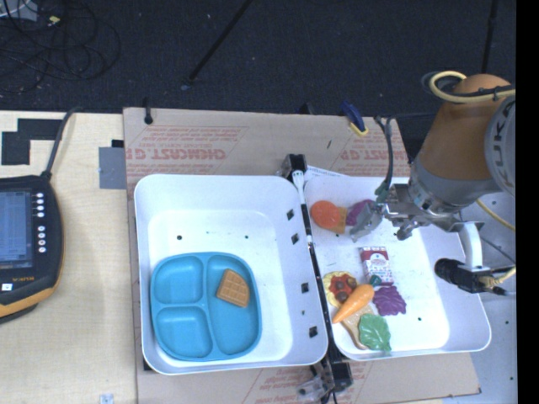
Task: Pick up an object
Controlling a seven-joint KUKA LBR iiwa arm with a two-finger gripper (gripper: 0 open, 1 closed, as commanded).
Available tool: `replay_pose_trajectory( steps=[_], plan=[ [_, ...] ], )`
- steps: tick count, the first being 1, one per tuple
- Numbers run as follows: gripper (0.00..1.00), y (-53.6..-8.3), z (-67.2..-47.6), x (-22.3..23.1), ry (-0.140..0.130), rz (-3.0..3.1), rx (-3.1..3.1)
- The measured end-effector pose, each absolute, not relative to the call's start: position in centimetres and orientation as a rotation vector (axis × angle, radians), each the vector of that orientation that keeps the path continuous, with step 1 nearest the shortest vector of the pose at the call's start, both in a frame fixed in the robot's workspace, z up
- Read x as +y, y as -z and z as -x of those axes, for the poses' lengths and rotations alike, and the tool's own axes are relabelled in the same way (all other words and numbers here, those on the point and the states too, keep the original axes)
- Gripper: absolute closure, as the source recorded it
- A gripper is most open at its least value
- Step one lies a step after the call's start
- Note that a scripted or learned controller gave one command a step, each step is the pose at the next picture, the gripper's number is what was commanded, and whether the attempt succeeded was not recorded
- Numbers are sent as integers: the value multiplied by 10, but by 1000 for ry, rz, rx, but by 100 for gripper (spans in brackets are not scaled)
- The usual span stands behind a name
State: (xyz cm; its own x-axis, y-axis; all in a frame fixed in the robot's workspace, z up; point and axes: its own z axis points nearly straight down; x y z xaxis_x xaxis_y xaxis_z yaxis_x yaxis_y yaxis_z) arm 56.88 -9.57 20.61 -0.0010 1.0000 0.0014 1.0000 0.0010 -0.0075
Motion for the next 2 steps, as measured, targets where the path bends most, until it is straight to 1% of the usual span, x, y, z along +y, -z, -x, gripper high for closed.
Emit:
replay_pose_trajectory(
  steps=[1,2],
  plan=[
    [0,-103,-517,-115,5,2223,-2223],
    [0,-107,-595,-130,0,2221,-2224]
  ],
)
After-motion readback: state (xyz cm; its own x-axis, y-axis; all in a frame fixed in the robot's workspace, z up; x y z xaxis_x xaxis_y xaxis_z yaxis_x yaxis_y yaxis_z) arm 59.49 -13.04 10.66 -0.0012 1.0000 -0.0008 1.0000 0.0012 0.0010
